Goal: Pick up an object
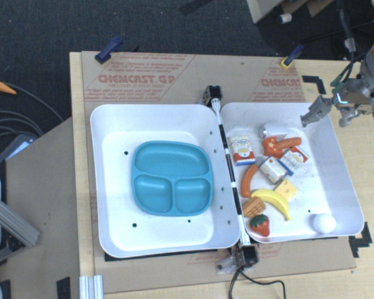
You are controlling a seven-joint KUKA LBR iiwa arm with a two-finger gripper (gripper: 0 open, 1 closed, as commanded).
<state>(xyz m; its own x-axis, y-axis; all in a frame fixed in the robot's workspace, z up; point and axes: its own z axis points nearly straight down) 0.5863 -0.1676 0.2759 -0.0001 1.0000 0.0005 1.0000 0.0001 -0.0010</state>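
Observation:
The right bin (340,167) holds a cluster of toy foods: a small white carton (241,148), a red-orange piece (280,145), an orange sausage (249,178), two small boxes (274,168), a yellow banana (271,201), a cheese wedge (288,190), a strawberry (260,225) and a white ball (324,223). My gripper (331,114) hangs over the bin's upper right corner, above and to the right of the cluster. It is open, with nothing between its fingers (315,112).
The left bin (106,167) holds a blue divided plate (172,177). A black clamp strip (224,161) runs between the two bins. Blue and yellow clamps (109,50) sit at the board's far edge. Cables lie at the left.

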